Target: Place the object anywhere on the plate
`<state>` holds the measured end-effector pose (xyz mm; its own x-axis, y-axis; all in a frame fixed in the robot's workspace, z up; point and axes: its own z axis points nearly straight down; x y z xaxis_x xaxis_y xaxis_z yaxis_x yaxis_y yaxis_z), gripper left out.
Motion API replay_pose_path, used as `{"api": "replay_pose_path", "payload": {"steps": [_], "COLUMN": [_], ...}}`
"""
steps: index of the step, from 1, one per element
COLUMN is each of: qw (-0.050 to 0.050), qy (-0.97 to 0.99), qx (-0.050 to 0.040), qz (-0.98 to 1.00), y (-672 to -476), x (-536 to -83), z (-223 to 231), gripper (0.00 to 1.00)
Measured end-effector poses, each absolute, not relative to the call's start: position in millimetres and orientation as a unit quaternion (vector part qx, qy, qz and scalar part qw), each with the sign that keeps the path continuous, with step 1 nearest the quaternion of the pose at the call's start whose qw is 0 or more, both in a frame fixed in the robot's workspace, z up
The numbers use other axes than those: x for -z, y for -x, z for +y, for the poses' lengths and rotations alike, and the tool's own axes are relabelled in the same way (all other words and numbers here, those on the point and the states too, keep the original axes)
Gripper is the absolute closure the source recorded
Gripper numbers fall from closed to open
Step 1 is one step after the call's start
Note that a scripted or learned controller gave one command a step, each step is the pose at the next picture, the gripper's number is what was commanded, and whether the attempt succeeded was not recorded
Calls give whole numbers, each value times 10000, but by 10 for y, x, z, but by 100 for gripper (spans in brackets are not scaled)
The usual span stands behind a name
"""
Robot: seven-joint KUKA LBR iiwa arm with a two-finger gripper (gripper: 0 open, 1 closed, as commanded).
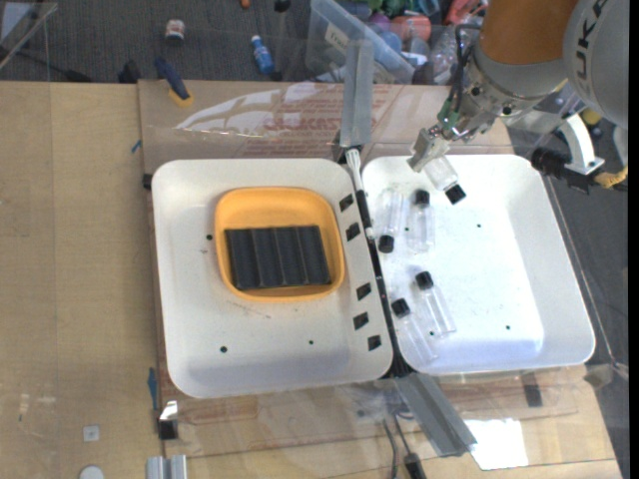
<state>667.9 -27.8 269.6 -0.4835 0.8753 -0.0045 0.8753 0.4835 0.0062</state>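
Observation:
An orange plate point(232, 211) sits in the left bin point(190, 337) with a dark ribbed block point(278, 257) lying on it. My gripper point(433, 160) hangs over the back left corner of the right bin point(539, 307), to the right of the plate. A clear vial with a black cap point(447, 182) slants down from between its fingers, cap end lowest, so the gripper is shut on it. Several more clear vials with black caps lie in the right bin, such as one point(435, 307) near the front and one point(389, 223) by the divider.
A metal rail point(355, 98) runs back from between the bins. A clear tub of coloured toys point(389, 8) stands behind the bench. Black tabs point(361, 289) line the left bin's right wall. The arm's orange band point(529, 13) looms at the upper right.

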Motion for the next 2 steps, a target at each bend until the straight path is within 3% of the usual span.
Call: {"api": "replay_pose_path", "payload": {"steps": [1,2], "qw": [39,18], "qy": [-3939,-2937], "qx": [-14,-9], "qz": [9191,9559], "y": [-6678,-6618], "x": [-2837,-1955], "z": [-363,-722], "gripper": [100,100]}}
